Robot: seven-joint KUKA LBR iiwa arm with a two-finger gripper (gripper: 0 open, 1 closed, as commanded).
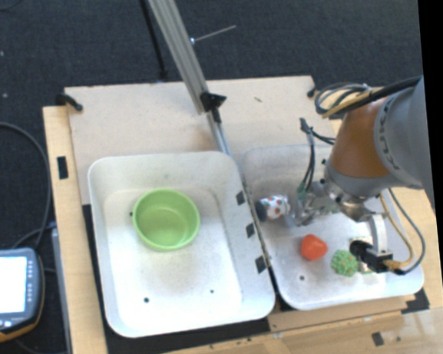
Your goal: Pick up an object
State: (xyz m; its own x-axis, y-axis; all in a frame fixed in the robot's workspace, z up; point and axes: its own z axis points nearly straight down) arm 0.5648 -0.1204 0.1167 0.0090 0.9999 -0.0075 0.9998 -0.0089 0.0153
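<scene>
Two white bins sit side by side on the bench. Farthest left of the jaws, in the left bin (125, 312), a green bowl (166, 219) stands upright. Just left of the jaws, in the right bin (294, 297), lies a small white figure (273, 206) with dark and red marks. The gripper (307, 209) hangs low over that bin; whether its jaws are parted or holding anything cannot be told. Below them rests a red object (313, 247), and further right a green knobbly object (343, 263).
</scene>
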